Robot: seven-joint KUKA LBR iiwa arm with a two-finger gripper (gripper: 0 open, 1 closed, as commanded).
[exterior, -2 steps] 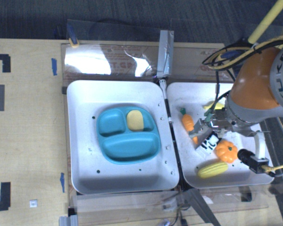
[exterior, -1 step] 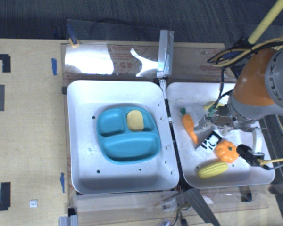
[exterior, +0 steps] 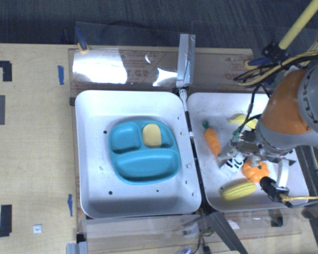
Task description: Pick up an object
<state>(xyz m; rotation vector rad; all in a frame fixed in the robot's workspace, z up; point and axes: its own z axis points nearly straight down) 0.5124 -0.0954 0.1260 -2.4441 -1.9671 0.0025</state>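
Left bin (exterior: 90, 157) on the table (exterior: 32, 142): white, shallow, holding a blue divided plate (exterior: 143, 151) at its centre. Yellow rounded piece (exterior: 152, 135) in the plate's compartment at 1 o'clock; other compartments bare blue. Clear plastic sheeting (exterior: 122, 65) taped along the far edge, at 12 o'clock from this bin.

Right bin (exterior: 201, 192), touching the left one along a shared wall. Toy carrot (exterior: 211, 141) with green top lying at 10 o'clock of the bin, tip pointing toward 5 o'clock. Yellow item (exterior: 236, 119) at 12 o'clock, partly hidden behind a black cable. Toy corn cob (exterior: 238, 190) at 6 o'clock, lying nearly level, near the front wall. Orange toy fruit (exterior: 253, 170) just beside the corn at its 1 o'clock, touching or nearly touching the hand.

Hand (exterior: 234, 160) low over the bin's middle, between carrot and orange fruit, black-and-white fingertips down. Spread of the fingers impossible to judge; nothing seen between them. Grey arm with orange band (exterior: 283, 112) entering from 3 o'clock.
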